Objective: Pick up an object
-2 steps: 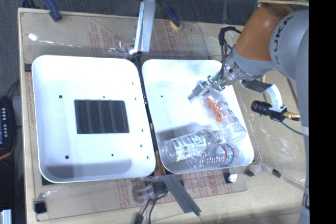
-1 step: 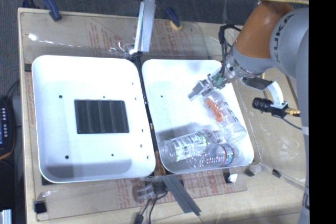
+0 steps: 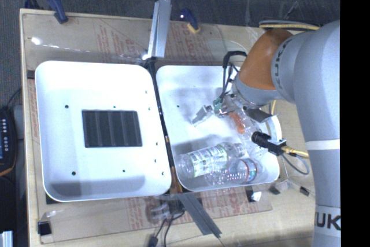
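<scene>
Clear plastic bottle (image 3: 211, 159) lies at right bin's (image 3: 173, 84) near wall | gripper (image 3: 203, 114) low mid-bin, beside it | fingers: cannot tell | step: approach, probably | next: descend onto bottle, clamp.

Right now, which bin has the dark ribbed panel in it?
The left bin: the dark ribbed panel lies on its floor. The right bin holds clear plastic bottles instead.

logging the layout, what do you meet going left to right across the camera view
left bin with its dark grate → right bin → clear plastic bottle → end effector → grey arm
</scene>
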{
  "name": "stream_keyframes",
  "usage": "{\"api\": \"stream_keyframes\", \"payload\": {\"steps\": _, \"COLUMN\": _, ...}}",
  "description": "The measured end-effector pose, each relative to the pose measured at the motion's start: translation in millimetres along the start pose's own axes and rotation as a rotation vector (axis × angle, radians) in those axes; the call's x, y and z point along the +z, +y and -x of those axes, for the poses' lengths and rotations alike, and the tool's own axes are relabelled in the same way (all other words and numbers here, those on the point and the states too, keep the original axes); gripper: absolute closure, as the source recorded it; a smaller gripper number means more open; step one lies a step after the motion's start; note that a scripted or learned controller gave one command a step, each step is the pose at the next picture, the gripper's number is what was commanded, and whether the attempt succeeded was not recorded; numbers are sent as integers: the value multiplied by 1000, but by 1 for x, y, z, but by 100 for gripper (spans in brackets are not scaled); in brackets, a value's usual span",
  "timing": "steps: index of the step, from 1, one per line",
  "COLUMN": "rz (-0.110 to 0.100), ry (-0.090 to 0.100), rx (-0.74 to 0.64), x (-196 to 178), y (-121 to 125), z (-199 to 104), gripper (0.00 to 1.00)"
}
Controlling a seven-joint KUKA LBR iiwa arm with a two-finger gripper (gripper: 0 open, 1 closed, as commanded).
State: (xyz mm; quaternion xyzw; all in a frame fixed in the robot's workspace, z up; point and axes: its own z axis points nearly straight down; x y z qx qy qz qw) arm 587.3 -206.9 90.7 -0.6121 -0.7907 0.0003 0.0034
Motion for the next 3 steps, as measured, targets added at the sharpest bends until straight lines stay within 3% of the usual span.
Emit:
{"api": "stream_keyframes", "payload": {"steps": 1, "rz": 4, "ry": -5, "rx": -45, "x": -75, "y": 0, "z": 4, "gripper": 0}}
{"api": "stream_keyframes", "payload": {"steps": 2, "rz": 3, "ry": -4, "rx": -49, "x": -85, "y": 0, "z": 4, "gripper": 100}}
{"api": "stream_keyframes", "payload": {"steps": 3, "rz": 2, "ry": -4, "rx": -49, "x": -85, "y": 0, "z": 3, "gripper": 0}}
